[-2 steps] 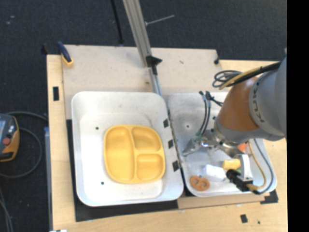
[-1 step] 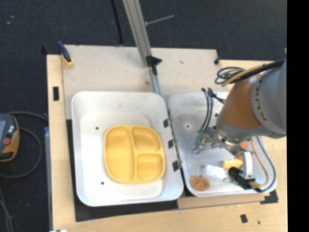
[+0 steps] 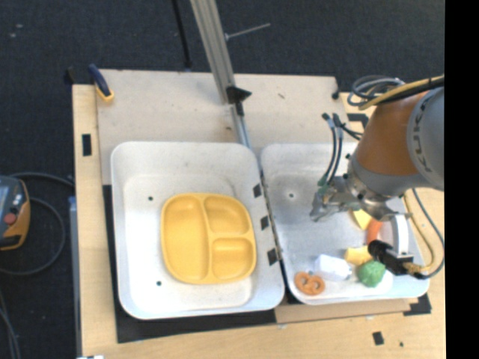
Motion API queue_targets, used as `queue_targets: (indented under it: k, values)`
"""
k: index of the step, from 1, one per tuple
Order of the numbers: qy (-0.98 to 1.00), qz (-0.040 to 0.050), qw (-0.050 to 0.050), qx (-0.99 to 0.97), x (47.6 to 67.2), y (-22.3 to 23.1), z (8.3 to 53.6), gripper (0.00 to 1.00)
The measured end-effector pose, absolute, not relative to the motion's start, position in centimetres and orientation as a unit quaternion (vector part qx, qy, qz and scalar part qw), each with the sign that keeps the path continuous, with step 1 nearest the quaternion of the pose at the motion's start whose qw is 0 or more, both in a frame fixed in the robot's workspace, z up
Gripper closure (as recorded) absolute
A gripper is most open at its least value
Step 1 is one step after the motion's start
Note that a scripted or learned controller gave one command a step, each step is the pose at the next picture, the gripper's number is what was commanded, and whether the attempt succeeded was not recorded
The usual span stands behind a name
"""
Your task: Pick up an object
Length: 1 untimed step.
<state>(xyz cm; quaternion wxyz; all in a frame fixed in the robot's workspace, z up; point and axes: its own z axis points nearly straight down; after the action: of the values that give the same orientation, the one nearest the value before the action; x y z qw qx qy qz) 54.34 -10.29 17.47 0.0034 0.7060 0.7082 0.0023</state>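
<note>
In the right bin (image 3: 299,170) several small objects lie near the front right corner: an orange pretzel-like piece (image 3: 309,283), a white piece (image 3: 331,265), a yellow piece (image 3: 357,255), a green ball (image 3: 371,274), an orange piece (image 3: 374,230) and a pale yellow one (image 3: 362,218). My gripper (image 3: 323,205) hangs over the middle of the right bin, left of and behind those objects, above bare bin floor. Nothing shows between its fingers.
The left bin (image 3: 135,170) holds a yellow divided plate (image 3: 208,238). A metal camera post (image 3: 217,51) rises behind the bins. The arm's orange and grey body (image 3: 397,140) covers the right bin's back right part.
</note>
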Motion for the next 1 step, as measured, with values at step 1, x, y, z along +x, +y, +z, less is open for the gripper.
queue_targets:
  k: [1]
  values:
    - [0.708,0.0019,0.003,0.706,54.54,-10.42,22.87,1.00]
